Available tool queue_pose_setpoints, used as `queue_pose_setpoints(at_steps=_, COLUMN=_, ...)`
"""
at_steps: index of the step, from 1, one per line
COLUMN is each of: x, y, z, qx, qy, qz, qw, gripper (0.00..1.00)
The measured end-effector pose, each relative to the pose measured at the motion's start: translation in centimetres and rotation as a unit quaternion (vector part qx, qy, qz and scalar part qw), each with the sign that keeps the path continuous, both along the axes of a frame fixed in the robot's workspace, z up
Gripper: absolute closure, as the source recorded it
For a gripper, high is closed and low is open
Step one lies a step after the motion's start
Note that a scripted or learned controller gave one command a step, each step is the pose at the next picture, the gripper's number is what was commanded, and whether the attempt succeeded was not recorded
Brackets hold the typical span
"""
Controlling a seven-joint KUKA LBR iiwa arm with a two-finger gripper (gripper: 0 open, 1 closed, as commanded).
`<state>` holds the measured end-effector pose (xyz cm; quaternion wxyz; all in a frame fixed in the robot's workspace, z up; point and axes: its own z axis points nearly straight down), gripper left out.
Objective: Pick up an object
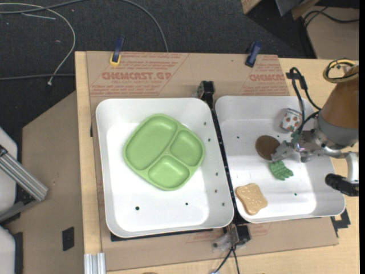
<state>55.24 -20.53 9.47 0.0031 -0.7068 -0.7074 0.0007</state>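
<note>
In the right bin I see a brown disc lying flat, a small green piece just beside it, and a tan cracker-like slab nearer. A white spotted cube sits farther back. The left bin holds a green divided plate.

My arm, reaching in from the right

My wrist, with its orange band above the grey section, hangs low at the right edge of the view, and my gripper points leftward from it. My fingers sit close together at the tip, though I cannot tell whether they are parted or closed from this slant.
</note>
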Motion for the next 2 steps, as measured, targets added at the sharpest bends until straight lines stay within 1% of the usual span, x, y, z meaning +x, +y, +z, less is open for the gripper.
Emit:
queue_pose_setpoints(at_steps=1, x=0.0, y=0.0, z=-1.0, qx=-0.0008, qy=-0.001, qz=0.0, qw=1.0, gripper=0.0)
queue_pose_setpoints(at_steps=2, x=0.1, y=0.0, z=0.2, qx=-0.0009, qy=-0.003, qz=0.0, qw=1.0, gripper=1.0)
